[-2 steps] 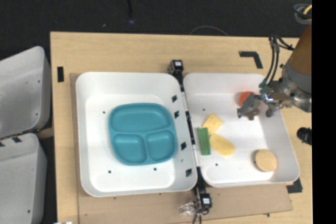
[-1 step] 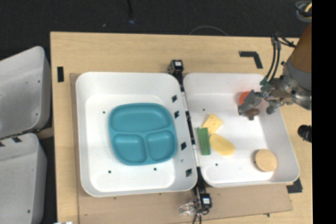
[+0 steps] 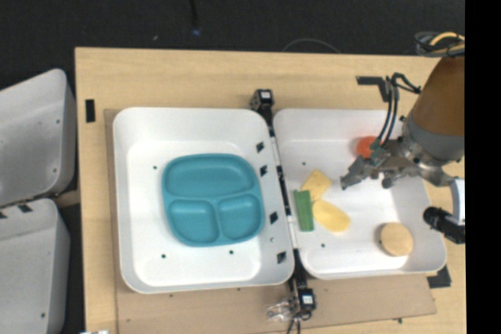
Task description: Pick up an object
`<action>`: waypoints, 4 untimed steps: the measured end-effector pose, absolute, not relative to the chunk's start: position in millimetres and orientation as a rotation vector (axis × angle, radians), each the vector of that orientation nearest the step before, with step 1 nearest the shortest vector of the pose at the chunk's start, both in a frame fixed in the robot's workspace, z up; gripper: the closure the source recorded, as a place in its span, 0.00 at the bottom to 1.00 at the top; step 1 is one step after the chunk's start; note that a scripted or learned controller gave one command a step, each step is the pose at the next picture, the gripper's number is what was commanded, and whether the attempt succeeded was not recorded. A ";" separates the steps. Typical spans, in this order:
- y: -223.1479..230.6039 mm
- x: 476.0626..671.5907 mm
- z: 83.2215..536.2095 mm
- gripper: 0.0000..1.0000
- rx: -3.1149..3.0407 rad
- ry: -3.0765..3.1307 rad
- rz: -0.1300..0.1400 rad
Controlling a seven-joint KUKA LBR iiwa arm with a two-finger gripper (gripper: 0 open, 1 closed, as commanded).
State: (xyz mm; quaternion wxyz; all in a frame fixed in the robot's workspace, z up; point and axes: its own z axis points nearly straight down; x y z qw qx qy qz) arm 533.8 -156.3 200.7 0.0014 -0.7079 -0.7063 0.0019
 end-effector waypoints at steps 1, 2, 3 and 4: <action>-168.1 530.7 146.8 0.00 -2.223 -2.218 0.006; -169.7 530.2 98.3 0.00 -2.226 -2.216 0.004; -169.8 532.0 111.6 1.00 -2.237 -2.211 -0.004; -178.5 530.2 158.2 1.00 -2.235 -2.216 -0.004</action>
